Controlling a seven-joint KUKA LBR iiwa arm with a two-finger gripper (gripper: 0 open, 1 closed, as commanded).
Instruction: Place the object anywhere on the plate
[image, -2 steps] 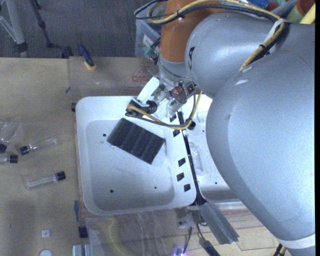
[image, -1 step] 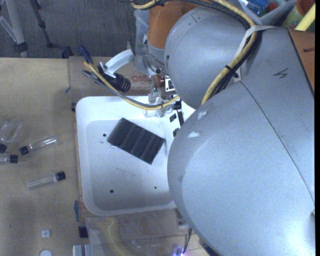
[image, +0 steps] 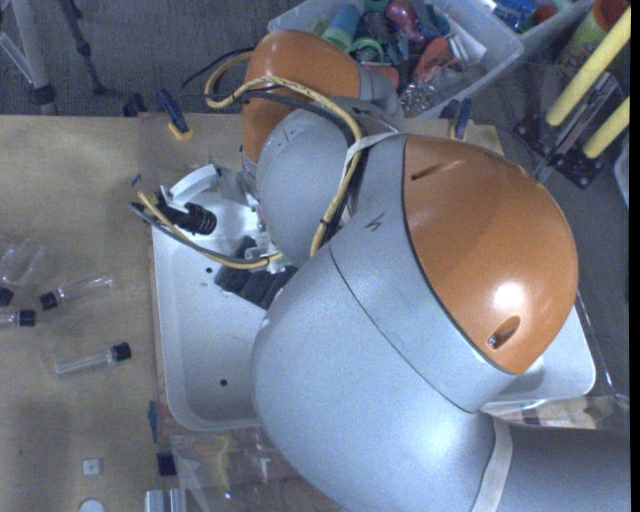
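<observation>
My grey and orange arm reaches in from the right and covers most of the white bin. Its wrist points down into the bin's far part. The dark gripper shows a little under the wrist, low over the bin floor and wrapped in yellow and black cables. At the bin's far left corner there is a white rounded rim; I cannot tell whether it is the plate. The arm hides the object and the rest of the bin.
Several clear tubes with black caps lie on the wooden bench left of the bin. A blue clamp sits at the bench's far edge. A tub of coloured items and yellow foam rods stand behind.
</observation>
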